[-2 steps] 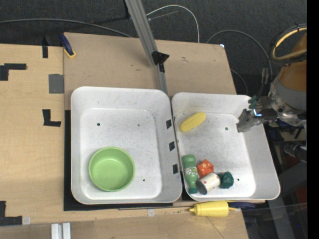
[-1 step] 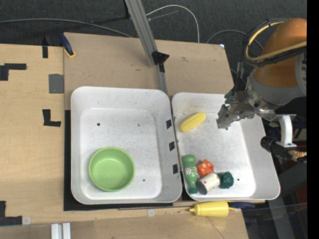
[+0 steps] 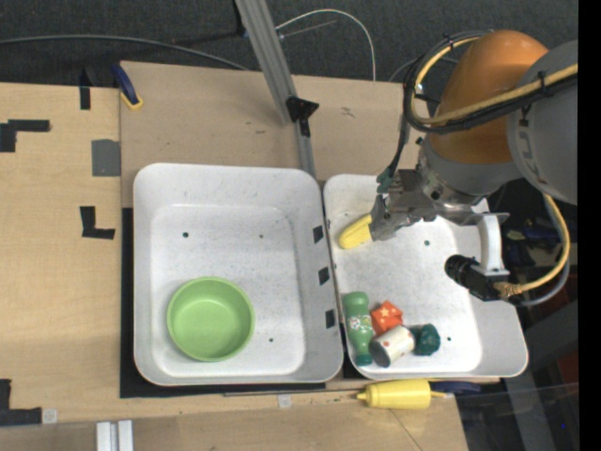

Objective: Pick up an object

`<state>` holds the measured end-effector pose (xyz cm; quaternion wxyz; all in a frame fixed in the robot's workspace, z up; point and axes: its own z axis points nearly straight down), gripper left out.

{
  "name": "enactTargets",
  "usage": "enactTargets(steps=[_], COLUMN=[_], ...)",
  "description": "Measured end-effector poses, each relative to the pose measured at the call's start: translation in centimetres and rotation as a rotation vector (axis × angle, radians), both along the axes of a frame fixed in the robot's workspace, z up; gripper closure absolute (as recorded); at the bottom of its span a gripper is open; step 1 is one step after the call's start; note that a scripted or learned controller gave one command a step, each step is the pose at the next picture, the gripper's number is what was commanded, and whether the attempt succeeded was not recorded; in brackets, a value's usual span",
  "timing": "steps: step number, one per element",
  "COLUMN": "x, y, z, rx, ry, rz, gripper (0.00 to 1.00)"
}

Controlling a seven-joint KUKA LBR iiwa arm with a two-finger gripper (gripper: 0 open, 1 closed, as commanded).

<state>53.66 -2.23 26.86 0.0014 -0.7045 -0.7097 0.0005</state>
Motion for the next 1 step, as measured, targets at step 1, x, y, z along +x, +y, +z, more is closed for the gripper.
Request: enactTargets(steps=[1], x=[1.56], y=[4.45], z=[-2.25], rx=[-0.001], ry=[0.001], rz=[-0.002], gripper=[1.00])
